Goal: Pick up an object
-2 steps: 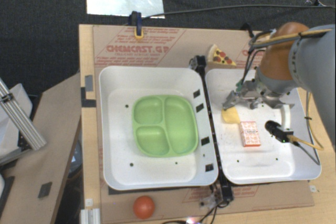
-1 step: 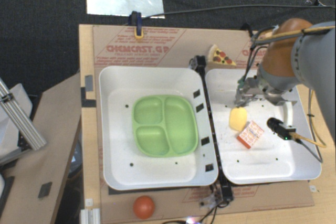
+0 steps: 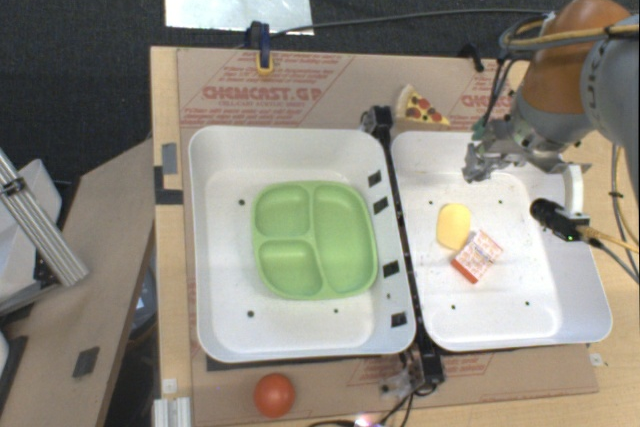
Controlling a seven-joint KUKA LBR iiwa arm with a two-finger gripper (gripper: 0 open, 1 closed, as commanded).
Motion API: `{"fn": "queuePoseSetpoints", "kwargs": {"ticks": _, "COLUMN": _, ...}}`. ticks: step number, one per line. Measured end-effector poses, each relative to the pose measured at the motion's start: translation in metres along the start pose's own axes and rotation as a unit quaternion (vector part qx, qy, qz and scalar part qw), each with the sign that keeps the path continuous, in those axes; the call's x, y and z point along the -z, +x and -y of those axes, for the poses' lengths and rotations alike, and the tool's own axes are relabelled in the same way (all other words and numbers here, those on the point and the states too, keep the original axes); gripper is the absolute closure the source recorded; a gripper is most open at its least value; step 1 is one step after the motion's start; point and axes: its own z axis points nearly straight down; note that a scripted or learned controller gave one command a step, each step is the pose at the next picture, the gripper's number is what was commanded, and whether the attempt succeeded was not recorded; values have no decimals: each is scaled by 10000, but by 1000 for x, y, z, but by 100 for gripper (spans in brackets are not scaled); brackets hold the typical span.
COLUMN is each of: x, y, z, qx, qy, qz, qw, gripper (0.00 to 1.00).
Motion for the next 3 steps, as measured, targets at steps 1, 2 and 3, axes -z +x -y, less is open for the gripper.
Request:
{"fn": "queuePoseSetpoints", "kwargs": {"ticks": 1, "x": 62, "y": 1, "z": 5, "qx": 4, "qy": -5, "qz": 0, "qw": 10000, "gripper": 100}}
{"fn": "queuePoseSetpoints", "kwargs": {"ticks": 2, "x": 70, "y": 1, "z": 4, "qx": 6, "qy": 19, "qz": -5, "qw": 10000, "gripper": 100}}
{"fn": "queuePoseSetpoints", "kwargs": {"ticks": 3, "x": 64, "y": 48, "z": 31, "qx": 18, "qy": 39, "qz": -10, "qw": 10000, "gripper": 100}}
